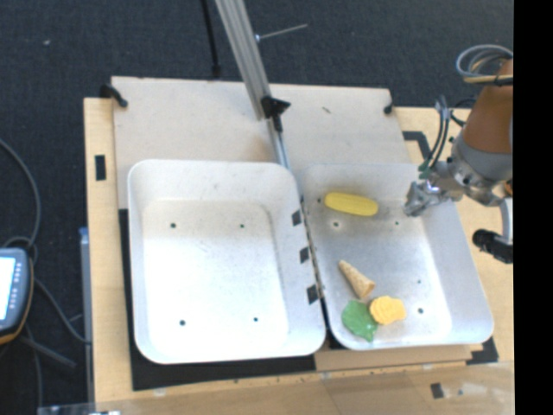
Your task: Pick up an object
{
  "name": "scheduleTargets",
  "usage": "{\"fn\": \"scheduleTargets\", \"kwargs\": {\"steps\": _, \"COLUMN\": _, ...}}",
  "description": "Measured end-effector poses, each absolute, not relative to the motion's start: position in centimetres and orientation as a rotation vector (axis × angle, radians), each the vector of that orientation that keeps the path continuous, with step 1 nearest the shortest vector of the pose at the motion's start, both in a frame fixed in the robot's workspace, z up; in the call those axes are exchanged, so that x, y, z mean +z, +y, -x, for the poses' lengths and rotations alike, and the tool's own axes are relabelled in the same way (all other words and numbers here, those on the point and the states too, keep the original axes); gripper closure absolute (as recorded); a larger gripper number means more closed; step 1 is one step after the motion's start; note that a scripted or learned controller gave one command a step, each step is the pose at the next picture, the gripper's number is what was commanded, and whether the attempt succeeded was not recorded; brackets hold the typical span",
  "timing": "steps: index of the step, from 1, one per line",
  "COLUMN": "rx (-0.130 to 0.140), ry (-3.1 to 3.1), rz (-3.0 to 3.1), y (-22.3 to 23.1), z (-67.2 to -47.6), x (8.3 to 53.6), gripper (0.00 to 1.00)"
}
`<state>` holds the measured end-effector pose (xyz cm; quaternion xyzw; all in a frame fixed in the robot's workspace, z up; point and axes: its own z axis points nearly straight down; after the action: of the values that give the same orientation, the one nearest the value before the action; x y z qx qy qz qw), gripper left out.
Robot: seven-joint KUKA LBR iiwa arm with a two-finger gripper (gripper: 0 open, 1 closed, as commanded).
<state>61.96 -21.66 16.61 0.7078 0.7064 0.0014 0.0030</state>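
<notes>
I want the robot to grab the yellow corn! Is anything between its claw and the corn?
No. In the camera view, the stretch between the gripper and the yellow corn is just bare white floor of the right bin.

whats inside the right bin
The right bin holds a yellow corn cob, a tan cone, a green piece and a yellow round piece partly covering it. The tool covers its far corner.
</notes>
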Motion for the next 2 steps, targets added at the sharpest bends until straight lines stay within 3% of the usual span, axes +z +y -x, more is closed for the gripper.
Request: {"fn": "scheduleTargets", "kwargs": {"steps": 2, "rx": 0.005, "ry": 2.218, "rz": -2.213, "y": -22.8, "z": -61.7, "x": 27.3, "gripper": 1.0}}
